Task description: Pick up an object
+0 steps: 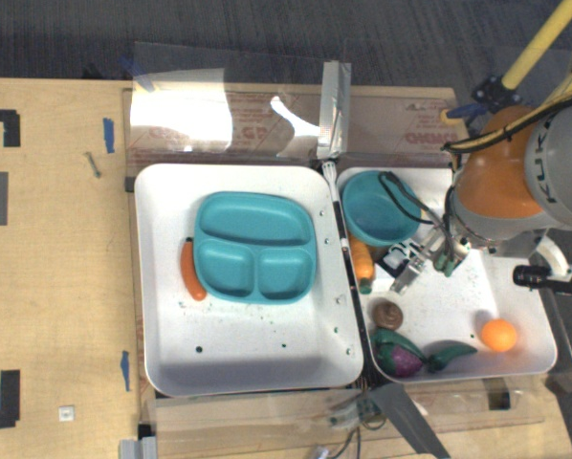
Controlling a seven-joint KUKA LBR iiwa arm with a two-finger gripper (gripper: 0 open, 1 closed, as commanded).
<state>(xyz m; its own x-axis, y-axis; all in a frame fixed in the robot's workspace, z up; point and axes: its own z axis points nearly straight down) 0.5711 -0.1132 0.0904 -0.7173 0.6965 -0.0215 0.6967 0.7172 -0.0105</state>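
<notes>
The grey arm with its orange band (501, 175) runs off the picture's right edge and covers the far right corner of the right white bin (530, 352). The teal bowl (377, 208) is partly crossed by a black cable. The orange carrot-like piece (191, 272) lies partly tucked under the teal divided plate's (255, 247) left rim. The gripper (422, 258) is blurred; its fingers' stance cannot be told.

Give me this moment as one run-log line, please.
arm: over right bin | hand: beside bowl, above carrot | nothing held | left bin: tray
</notes>
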